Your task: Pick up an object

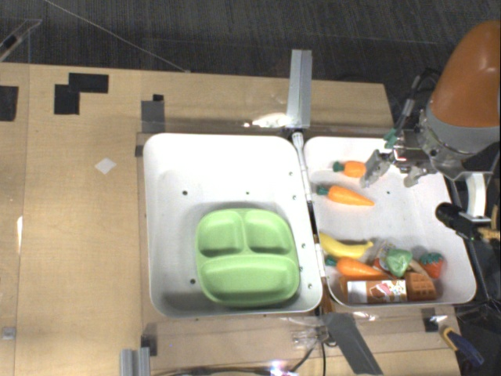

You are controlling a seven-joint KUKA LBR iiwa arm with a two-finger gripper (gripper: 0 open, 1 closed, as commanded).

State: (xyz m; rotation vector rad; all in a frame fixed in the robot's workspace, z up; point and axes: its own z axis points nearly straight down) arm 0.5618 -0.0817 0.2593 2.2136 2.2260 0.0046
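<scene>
My gripper (pixel 394 169) hangs over the far part of the right bin (pixel 462 284), open, with nothing between its fingers. Its left finger (pixel 374 168) stands just right of a small orange carrot (pixel 350 168). A longer carrot (pixel 349 197) lies a little nearer, left of the gripper. Along the bin's near edge sit a yellow banana (pixel 346 247), another carrot (pixel 360 269), a green leafy toy (pixel 398 261), a strawberry (pixel 433 265) and a brown bottle (pixel 390 290).
The left bin (pixel 168 163) holds a green sectioned plate (pixel 246 255) in its near half. A grey metal post (pixel 299 88) stands behind the divider between the bins. The arm's orange band (pixel 470 73) looms at the right.
</scene>
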